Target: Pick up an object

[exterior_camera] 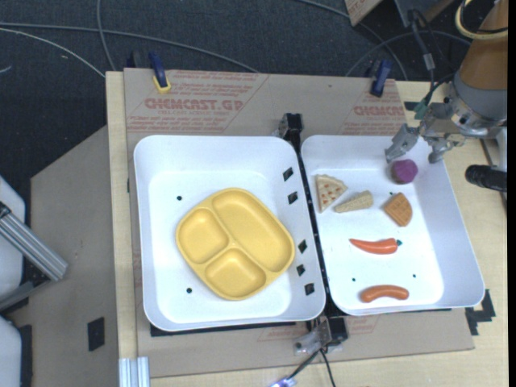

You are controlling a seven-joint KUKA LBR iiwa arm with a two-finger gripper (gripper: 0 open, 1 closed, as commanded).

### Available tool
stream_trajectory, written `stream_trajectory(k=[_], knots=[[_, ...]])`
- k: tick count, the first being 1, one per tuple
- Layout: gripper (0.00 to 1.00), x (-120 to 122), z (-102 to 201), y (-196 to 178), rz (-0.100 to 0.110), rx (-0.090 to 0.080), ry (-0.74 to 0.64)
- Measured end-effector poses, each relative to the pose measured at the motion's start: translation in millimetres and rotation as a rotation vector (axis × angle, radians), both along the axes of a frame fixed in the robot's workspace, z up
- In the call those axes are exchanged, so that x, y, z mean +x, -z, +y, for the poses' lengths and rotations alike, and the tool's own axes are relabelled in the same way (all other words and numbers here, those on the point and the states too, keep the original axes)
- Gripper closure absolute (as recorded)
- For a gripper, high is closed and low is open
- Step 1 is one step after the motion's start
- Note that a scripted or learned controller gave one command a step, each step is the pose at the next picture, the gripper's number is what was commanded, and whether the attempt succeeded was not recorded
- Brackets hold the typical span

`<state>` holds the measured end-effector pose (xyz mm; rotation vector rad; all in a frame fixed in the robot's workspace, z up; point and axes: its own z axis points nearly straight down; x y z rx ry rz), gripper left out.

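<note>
Your gripper (419, 145) hangs with fingers apart above the purple ball (404, 170) near the right bin's (459, 252) far edge. It looks light, rounded, likely slippery; grip across its middle.

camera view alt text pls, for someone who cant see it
A grey arm's open gripper hovers just above a purple ball in the right white bin, which also holds toy foods. The left bin holds a yellow divided plate.

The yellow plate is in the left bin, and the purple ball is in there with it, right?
Not quite. The yellow plate is in the left bin, but the camera view shows the purple ball in the right bin, just below the tool.
</note>
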<state>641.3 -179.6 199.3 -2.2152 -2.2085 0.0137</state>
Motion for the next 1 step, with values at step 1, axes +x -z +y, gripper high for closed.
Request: stream_trajectory(k=[1], knots=[[0.0,3.2,0.5,-9.7,-0.015,-0.003,-0.003]])
